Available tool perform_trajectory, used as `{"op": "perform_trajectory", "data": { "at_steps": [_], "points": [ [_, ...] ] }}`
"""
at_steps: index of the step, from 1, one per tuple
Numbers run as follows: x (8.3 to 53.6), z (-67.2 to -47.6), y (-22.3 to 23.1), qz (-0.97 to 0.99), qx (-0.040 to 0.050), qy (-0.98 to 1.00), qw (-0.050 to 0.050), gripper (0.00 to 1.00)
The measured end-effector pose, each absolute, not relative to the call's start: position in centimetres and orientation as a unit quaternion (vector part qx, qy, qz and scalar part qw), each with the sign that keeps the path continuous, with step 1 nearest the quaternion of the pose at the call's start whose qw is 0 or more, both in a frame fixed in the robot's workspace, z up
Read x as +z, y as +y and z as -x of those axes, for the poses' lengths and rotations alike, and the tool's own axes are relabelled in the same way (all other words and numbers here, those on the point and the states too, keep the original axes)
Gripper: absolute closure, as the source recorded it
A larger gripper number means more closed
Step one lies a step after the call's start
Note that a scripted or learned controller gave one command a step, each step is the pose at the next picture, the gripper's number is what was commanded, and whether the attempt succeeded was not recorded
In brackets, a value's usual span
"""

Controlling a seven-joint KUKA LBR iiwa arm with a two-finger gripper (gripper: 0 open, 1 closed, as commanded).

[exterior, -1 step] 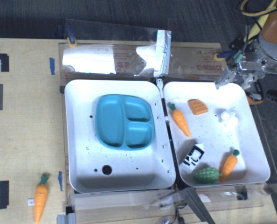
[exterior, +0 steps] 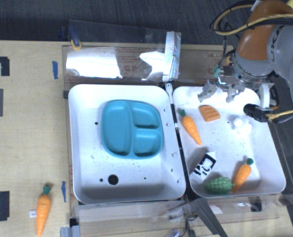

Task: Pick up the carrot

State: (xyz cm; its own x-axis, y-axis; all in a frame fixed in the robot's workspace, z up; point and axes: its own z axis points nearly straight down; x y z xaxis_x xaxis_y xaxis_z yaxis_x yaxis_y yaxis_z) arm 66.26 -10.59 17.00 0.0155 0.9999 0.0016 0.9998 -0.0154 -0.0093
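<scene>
While the claw point(exterior: 218, 90) is hanging spread open, gripping nothing, near a carrot point(exterior: 191, 127), a black-and-white card point(exterior: 204, 165) is showing unreadable markings.

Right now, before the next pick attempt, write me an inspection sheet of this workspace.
Surface: two shallow white plastic bins side by side, left bin and right bin, on a tan bench.
Job's things: orange toy carrot with green top at the right bin's left side; second orange carrot near its lower right; third orange carrot on the bench outside the bins.
Clutter: blue divided plastic tray in the left bin; orange waffle-like piece, green bumpy toy, black-and-white card in the right bin.
Grippers: end effector above the right bin's top edge, holding nothing.
Cables: yellow and black loops by the arm.
Surroundings: dark floor.
</scene>
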Motion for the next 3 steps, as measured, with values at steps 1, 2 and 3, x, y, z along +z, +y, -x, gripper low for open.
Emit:
{"op": "perform_trajectory", "data": {
  "at_steps": [1, 2, 3],
  "points": [
    [18.1, -62.6, -3.0, 0.656, 0.0010, -0.755, 0.002, 0.00],
    [10.4, -63.8, -10.2, 0.719, -0.0034, -0.695, -0.008, 0.00],
    [8.6, -59.0, -10.4, 0.752, -0.0027, -0.659, -0.003, 0.00]
  ]
}}
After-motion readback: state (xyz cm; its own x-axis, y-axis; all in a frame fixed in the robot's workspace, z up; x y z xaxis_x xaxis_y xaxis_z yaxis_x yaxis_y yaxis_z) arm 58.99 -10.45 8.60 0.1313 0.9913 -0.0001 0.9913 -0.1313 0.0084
